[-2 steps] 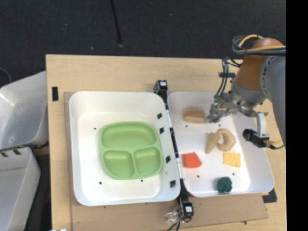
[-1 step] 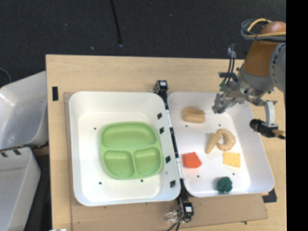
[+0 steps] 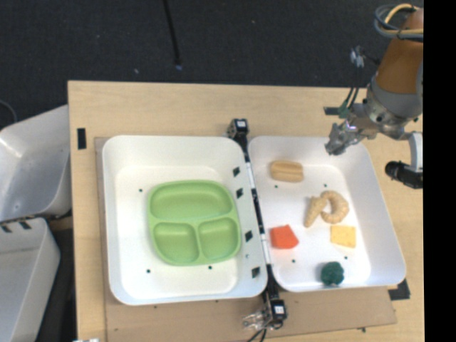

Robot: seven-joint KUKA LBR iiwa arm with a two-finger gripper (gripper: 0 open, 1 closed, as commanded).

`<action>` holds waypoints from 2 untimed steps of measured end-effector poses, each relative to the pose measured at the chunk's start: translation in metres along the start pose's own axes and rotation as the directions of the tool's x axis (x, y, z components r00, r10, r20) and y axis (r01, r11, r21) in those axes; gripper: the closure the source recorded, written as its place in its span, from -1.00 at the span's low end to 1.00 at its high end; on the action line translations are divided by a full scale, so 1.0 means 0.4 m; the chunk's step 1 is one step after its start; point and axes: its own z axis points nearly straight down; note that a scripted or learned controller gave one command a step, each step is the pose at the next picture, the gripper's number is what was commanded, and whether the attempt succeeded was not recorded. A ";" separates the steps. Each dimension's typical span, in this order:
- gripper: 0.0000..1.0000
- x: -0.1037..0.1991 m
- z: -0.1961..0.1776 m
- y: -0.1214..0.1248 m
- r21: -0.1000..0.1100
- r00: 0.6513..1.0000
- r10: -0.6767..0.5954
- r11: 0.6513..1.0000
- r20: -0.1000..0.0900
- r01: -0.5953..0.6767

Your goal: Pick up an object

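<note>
From where I stand above the bench, the gripper (image 3: 340,142) hangs over the far right corner of the right bin (image 3: 381,198), carrying nothing; whether it is parted or closed I cannot tell from here. Nearest to it lies a bread roll (image 3: 286,170), off to its left and a little nearer me, long axis running left to right across the bin. Further down sit a curled pastry (image 3: 328,208), a yellow block (image 3: 343,236), an orange-red block (image 3: 284,237) and a dark green ball (image 3: 331,273), possibly a broccoli toy. The left bin (image 3: 125,155) holds a green divided tray (image 3: 194,221)
</note>
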 end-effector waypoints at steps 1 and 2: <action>1.00 0.126 -0.030 -0.055 0.007 1.000 -0.001 1.000 -0.003 0.001; 1.00 0.249 -0.053 -0.110 0.007 1.000 -0.001 1.000 -0.004 0.001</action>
